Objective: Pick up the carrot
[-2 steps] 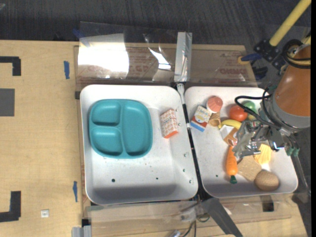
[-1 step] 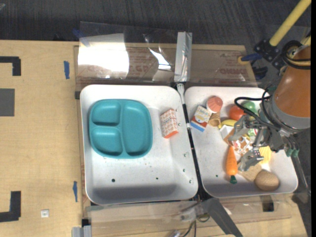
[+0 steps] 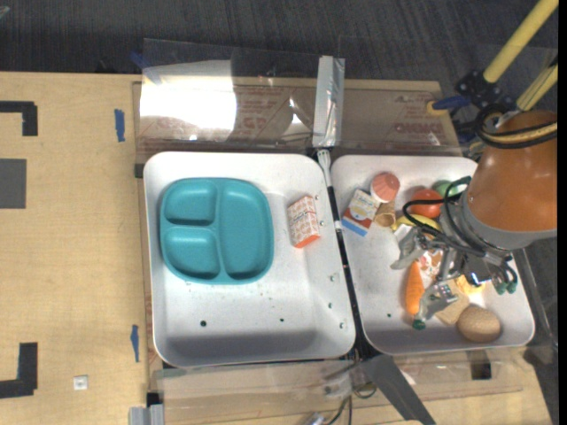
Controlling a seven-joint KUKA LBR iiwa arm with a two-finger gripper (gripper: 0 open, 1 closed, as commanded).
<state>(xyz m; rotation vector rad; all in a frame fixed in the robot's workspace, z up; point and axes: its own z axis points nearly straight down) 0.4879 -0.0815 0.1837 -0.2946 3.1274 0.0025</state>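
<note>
carrot [image 3: 413, 289] beside lowered claw [image 3: 436, 297]

A teal divided plate [image 3: 216, 230] and a small carton [image 3: 304, 220] are seen in the left bin [image 3: 248, 335].

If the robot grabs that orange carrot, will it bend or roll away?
The carrot looks like smooth, hard toy plastic, so it probably stays stiff and may slip between the fingers. It is long and rounded, lying flat in the right bin, so a nudge from the gripper could roll it sideways. It likely weighs little.
</note>
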